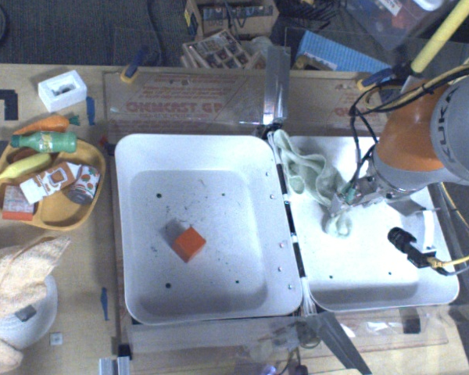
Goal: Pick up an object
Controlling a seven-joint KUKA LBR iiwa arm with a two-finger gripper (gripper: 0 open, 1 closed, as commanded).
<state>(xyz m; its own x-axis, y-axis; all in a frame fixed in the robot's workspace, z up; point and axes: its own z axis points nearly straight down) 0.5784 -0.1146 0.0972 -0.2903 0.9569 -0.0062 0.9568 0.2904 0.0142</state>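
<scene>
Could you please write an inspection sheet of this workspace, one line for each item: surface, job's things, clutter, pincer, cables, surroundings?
Surface: two shallow white bins side by side, left bin and right bin, on a wooden bench.
Job's things: orange block lies alone in the left bin; pale green cloth lies crumpled in the right bin.
Clutter: yellow bowl of toy food and a beige cloth left of the bins.
Pincer: pincer is low over the green cloth; finger state cannot be judged.
Cables: black cables run along the arm; yellow cable at the right bin's edge.
Surroundings: wooden crates and a dark floor behind the bench.
</scene>
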